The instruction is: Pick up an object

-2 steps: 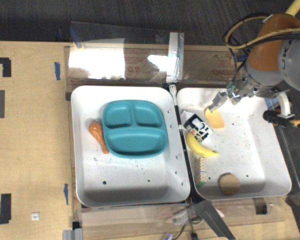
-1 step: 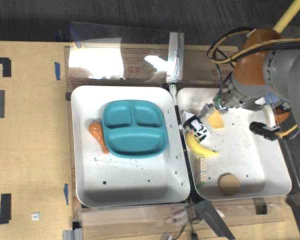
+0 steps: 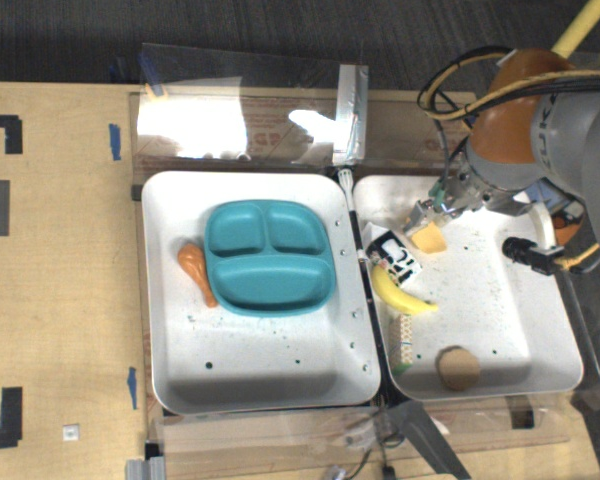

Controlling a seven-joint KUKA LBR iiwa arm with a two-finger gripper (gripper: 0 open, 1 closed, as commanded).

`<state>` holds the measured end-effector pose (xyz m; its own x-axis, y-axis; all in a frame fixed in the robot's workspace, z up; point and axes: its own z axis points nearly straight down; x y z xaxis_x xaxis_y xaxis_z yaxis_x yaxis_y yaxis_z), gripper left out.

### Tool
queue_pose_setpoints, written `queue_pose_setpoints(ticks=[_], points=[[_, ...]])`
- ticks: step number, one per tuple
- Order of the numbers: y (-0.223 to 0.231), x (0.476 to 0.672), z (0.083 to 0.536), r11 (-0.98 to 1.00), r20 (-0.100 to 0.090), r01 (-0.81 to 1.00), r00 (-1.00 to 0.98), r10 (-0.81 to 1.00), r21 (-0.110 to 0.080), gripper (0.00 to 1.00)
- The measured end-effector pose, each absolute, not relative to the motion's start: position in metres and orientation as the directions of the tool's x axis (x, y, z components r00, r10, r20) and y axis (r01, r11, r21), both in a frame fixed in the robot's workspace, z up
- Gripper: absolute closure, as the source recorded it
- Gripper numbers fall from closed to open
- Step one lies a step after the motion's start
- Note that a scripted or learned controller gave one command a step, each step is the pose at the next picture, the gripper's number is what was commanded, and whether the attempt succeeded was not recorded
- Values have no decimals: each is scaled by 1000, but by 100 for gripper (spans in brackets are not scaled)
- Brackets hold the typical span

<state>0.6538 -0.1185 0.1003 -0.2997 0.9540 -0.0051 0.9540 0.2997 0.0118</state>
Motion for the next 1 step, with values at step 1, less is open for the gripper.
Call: queue_pose_setpoints(ticks=[1], points=[[-58,666,191,272,-3,962,-272,962,13,100]])
